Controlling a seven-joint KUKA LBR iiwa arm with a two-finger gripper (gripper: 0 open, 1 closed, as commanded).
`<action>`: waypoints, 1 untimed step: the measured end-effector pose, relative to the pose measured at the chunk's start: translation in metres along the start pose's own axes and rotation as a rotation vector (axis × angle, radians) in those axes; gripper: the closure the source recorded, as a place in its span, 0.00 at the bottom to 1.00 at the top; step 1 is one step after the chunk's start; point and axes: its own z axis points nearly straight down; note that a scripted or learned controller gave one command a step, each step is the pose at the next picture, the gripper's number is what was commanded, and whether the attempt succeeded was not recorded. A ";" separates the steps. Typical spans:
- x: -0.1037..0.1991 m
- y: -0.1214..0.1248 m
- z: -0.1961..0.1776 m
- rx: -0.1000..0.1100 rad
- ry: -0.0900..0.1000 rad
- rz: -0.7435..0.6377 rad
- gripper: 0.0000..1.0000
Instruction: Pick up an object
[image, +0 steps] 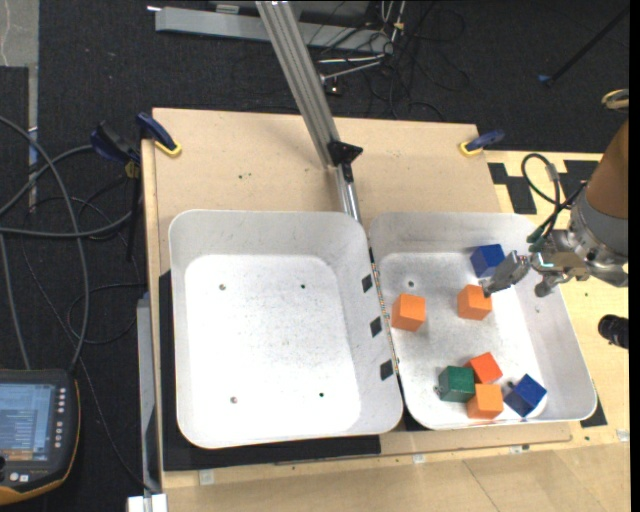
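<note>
The right bin (560, 330) holds several cubes. A blue cube (487, 258) lies near its far side, with an orange cube (474, 302) just in front of it and another orange cube (408, 311) further left. Near the front edge a green cube (458, 383), a red-orange cube (486, 367), an orange cube (486, 400) and a blue cube (524, 394) sit clustered together. My gripper (522, 279) hangs over the right bin's far right part, open, with nothing between its fingers. Its left fingertip (503, 274) is just right of the far blue cube and above the orange one.
The left bin (200, 250) sits beside the right one on the wooden bench (260, 160). A slanted metal pole (305, 85) runs down to the seam between the bins. Clamps (160, 135) grip the bench's far corners.
</note>
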 end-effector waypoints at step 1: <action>0.000 0.001 -0.002 -0.004 -0.001 0.001 0.00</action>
